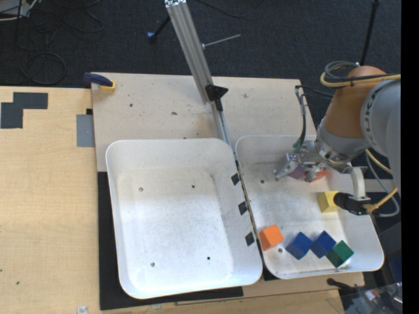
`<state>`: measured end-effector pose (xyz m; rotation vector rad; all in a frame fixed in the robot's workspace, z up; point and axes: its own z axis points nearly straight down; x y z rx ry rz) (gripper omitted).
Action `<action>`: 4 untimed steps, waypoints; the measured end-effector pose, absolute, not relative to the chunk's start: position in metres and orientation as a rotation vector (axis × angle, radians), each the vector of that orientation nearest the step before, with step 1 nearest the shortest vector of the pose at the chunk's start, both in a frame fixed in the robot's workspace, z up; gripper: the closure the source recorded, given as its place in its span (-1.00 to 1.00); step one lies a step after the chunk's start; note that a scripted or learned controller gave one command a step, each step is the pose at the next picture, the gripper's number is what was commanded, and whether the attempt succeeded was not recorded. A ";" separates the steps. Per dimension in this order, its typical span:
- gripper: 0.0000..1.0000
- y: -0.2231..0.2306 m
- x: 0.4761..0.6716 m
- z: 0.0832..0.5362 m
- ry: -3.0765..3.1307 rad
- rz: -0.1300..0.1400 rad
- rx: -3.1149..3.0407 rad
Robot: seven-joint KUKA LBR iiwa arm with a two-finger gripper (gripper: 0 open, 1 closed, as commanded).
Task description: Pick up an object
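Camera view, right bin point(366, 260): orange cube point(270, 236), two blue cubes point(299, 245) point(323, 243) and green cube point(341, 253) along near edge, yellow cube point(328, 201) beside arm. Tool point(296, 168) low over bin's far half, well apart from cubes; finger state not discernible. Left bin point(124, 175) alongside on tabletop point(157, 110).

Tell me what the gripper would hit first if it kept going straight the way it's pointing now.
The gripper points left and down across the right bin. It would probably meet that bin's bare white floor first, short of the divider; depth is hard to judge.
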<state>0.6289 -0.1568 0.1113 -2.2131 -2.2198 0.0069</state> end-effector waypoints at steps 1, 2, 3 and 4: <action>1.00 -0.158 0.630 0.124 -2.218 0.004 -2.219; 1.00 -0.151 0.636 0.174 -2.225 -0.003 -2.222; 1.00 -0.151 0.626 0.225 -2.223 -0.002 -2.223; 1.00 -0.152 0.627 0.278 -2.225 -0.004 -2.223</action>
